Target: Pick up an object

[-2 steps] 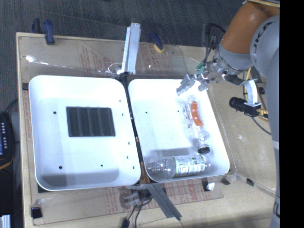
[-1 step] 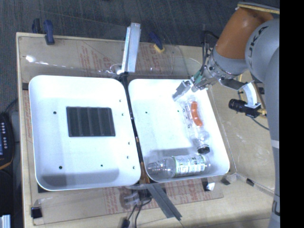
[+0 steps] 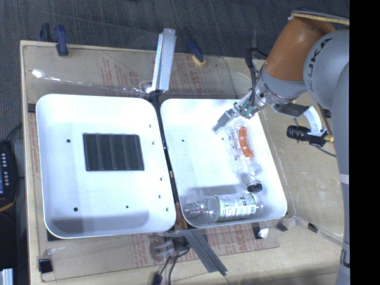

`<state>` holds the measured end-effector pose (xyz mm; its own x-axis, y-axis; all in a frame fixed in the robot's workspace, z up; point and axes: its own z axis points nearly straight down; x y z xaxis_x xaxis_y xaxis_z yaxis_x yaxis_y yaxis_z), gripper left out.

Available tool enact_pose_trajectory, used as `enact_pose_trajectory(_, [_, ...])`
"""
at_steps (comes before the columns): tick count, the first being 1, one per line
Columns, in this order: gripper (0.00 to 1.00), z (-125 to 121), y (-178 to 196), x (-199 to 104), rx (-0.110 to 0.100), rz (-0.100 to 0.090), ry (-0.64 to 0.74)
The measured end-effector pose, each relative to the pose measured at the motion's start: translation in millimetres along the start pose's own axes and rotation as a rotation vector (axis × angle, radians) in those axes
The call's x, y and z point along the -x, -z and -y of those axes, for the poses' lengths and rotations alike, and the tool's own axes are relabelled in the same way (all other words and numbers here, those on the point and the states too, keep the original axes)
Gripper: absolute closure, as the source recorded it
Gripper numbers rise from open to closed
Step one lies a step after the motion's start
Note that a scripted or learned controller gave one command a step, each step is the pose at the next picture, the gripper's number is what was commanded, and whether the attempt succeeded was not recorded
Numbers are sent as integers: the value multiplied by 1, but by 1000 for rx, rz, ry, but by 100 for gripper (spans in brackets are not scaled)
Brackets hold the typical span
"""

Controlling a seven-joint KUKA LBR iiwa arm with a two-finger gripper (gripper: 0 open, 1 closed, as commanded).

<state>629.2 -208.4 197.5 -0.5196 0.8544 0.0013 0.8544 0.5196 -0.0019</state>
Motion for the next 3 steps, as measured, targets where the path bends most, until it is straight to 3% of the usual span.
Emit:
enact_pose_trajectory(1, [0, -11, -6, 6, 4, 6, 158])
enact_pose_trajectory(2, [0, -4, -6, 2, -1, -1, 197])
enact_pose_trajectory(3, [0, -20, -14, 11, 3, 5, 309])
